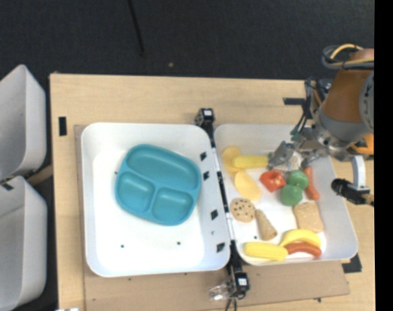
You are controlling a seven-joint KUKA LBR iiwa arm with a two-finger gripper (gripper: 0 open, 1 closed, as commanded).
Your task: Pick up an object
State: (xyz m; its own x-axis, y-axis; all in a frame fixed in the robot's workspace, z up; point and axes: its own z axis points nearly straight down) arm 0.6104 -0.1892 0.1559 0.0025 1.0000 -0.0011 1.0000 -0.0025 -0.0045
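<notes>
Reaching in from the right, our arm (344,99), grey with its orange band above the wrist, hangs over the upper part of the right bin (342,235). Our gripper (288,155) sits low above the toy food, just above a red tomato-like piece (272,180). We see nothing held between its fingers; how far they are parted we cannot tell, since they blur into the dark metal around them.

The right bin holds all the pickable things. A yellow corn-like piece (250,162) lies just left of our gripper, touching a round yellow piece (230,155) at its left end. Below that lies a pale yellow oval (247,186). A green piece (294,188) sits just right of the red one, with an orange carrot-like piece (309,181) along its right side. Lower down we see a chocolate-chip cookie (242,209), a tan cone (266,225), and a tan bread slice (308,216). At the bin's lower edge lie another yellow corn piece (266,251) and a hot dog (302,244), close together.

The left bin (99,238) bears a blue divided plate (157,184), tilted slightly, near its centre. Both bins rest on the wooden bench (151,92).
</notes>
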